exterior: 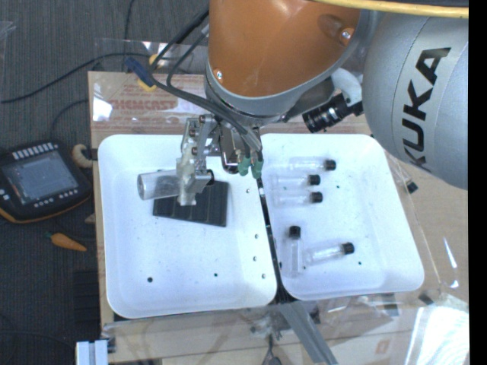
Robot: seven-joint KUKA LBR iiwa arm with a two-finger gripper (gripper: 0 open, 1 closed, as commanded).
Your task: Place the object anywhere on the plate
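Arm (304, 44) reaching down, tool (190, 188) over black plate (202, 206), beside tube (156, 183)

Black plate (199, 206), white bins (129, 280), clear black-capped vials (327, 252), orange-banded grey arm (274, 29).

The big orange band (274, 36) of the arm is covering the far rim where the two bins are meeting, and the top edge is cutting it off. The grey arm (430, 74) is running out at the right edge. The gripper (192, 192) is hiding part of the grey tube (156, 183) and the black plate (205, 207), so any grip on the tube is not clear.
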